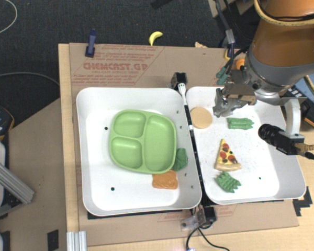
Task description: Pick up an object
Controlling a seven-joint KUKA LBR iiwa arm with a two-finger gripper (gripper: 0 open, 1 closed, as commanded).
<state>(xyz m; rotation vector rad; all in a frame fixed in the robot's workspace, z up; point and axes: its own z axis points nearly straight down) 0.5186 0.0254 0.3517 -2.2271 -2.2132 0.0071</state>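
In right bin (282,190): fingers (223,109) beside tan cookie (201,117), holding nothing; spread unclear.

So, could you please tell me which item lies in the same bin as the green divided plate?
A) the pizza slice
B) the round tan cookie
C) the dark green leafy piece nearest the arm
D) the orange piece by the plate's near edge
D: the orange piece lies in the left bin beside the green divided plate, while the other three lie in the right bin.
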